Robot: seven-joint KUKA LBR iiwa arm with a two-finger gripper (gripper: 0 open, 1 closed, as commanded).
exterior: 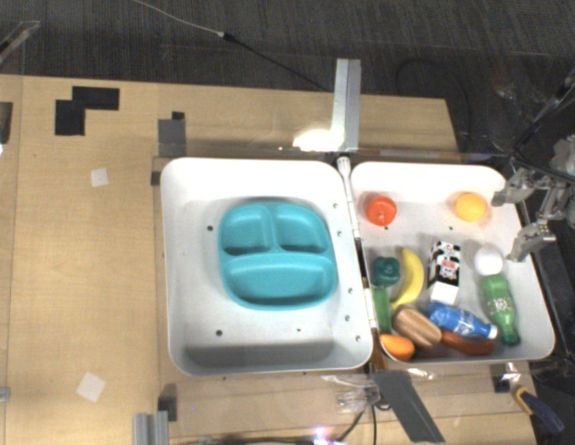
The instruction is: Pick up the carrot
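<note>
The carrot [395,345] lies in the front left corner of the right bin [427,182]. Its orange body is against the front wall and its green top [380,306] runs back along the left wall. A tan bread roll [416,325] partly covers it. My gripper [523,217] hovers at the right bin's right rim, far from the carrot and to its back right. Its fingers [516,191] are spread open with nothing between them.
Crowding the right bin are a red tomato [381,210], an orange fruit [470,207], a banana [410,276], a dark green vegetable [387,270], a small carton [444,265], a green bottle [500,307] and a blue bottle [464,321]. The left bin [190,248] holds a blue divided plate [274,253].
</note>
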